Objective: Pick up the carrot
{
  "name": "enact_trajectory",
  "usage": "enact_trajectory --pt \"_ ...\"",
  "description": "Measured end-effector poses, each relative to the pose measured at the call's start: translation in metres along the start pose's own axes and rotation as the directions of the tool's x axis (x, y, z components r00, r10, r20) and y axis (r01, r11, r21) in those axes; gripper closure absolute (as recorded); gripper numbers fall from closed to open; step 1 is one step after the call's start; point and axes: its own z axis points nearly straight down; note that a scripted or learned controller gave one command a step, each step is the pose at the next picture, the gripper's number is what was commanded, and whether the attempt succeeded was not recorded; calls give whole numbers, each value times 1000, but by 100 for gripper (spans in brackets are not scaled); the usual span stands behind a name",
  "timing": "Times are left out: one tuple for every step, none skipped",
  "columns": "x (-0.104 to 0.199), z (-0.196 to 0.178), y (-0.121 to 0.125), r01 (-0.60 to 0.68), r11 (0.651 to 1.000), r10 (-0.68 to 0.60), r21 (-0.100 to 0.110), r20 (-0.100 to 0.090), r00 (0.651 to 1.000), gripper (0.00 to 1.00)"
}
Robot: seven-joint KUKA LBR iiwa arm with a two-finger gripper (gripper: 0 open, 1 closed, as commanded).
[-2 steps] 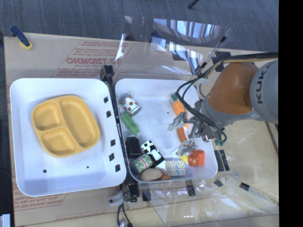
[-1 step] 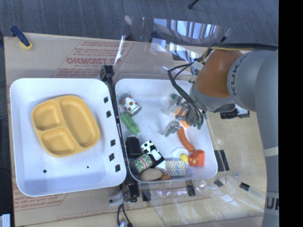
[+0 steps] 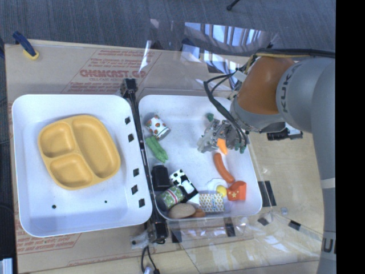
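Observation:
The carrot (image 3: 222, 146) is a short orange piece in the right bin (image 3: 188, 104), toward its right side. My gripper (image 3: 222, 140) hangs directly over it, at the end of the grey arm with the orange band (image 3: 259, 87). The carrot sits between the grey fingers (image 3: 206, 140), which are shut on it. Most of the carrot is hidden by the gripper, and only its lower end shows.
A red-orange sausage (image 3: 223, 167) lies just below the carrot. A red block (image 3: 236, 191), a small can (image 3: 158, 127), a green pod (image 3: 156, 148) and several toys crowd the bin's front. A yellow divided plate (image 3: 77, 150) lies in the left bin (image 3: 28, 210).

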Motion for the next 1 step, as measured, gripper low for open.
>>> enact_trajectory --pt "-24 -70 12 -283 959 283 1 -1 959 100"
